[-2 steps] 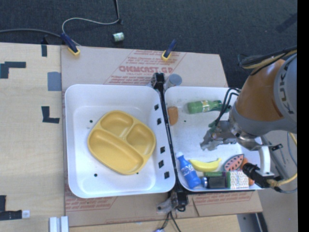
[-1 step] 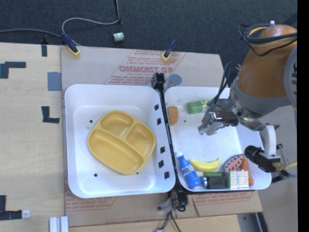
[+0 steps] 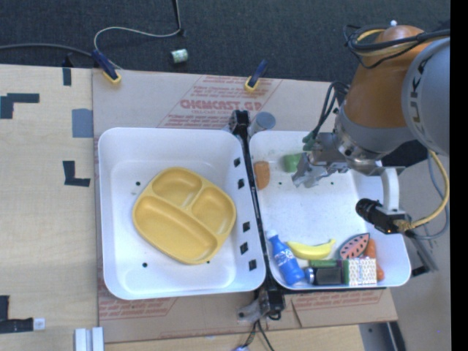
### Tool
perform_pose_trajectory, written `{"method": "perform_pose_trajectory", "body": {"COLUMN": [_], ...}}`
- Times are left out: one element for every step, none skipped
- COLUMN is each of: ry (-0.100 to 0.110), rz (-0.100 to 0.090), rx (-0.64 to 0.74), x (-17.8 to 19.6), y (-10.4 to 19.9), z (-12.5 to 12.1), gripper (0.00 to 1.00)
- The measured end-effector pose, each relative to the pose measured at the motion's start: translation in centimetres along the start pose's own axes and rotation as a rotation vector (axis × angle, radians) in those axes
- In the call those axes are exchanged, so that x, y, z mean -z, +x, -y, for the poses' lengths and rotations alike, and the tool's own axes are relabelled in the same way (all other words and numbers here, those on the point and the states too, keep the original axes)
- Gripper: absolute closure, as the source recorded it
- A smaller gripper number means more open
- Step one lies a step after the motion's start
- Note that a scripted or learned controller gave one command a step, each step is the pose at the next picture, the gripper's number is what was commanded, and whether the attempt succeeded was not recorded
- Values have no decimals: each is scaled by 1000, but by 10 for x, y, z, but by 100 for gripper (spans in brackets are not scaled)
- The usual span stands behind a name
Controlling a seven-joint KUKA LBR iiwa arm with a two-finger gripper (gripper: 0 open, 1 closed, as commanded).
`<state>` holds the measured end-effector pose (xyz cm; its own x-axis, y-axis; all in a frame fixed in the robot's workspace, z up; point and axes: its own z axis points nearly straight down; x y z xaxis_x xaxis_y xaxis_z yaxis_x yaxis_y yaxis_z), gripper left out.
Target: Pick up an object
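A brown cardboard sheet (image 3: 146,101) with red lettering underlies both bins; two yellow-and-blue clamps (image 3: 107,66) grip its far edge; a black cable (image 3: 174,6) crosses the dark carpet (image 3: 256,13).

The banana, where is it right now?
The banana lies in the right bin, near its front edge, between the blue bottle on its left and a pink patterned object on its right.
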<state>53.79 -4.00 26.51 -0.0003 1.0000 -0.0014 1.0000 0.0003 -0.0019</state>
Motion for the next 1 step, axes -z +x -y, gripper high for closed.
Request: {"method": "perform_pose_trajectory", "body": {"ry": [-1], "rz": [-1], "rx": [2], "x": [10], "y": [27], "z": [-47], "gripper": [100]}}
